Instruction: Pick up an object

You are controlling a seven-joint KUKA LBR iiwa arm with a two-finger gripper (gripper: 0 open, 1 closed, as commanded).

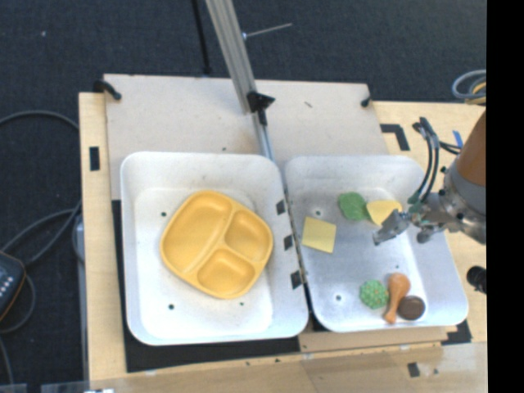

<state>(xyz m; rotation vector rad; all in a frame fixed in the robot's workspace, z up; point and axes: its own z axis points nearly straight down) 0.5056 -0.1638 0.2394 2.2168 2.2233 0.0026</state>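
The right bin (352, 170) holds several small pieces of toy food. A flat yellow square (319, 235) lies at its left. A green round piece (354, 205) and a pale yellow wedge (381, 211) sit near the middle. At the front are a green knobbly piece (374, 294), an orange drumstick (397, 291) and a brown round piece (412, 307). My gripper (405, 232) hangs over the right part of this bin, just right of and below the yellow wedge. It is open, with nothing between its fingers (385, 232).
The left bin (139, 178) holds a yellow divided plate (216, 243). A slanted metal post (233, 39) rises behind the bins. The arm's orange band (472, 162) and cables (430, 150) are at the right edge.
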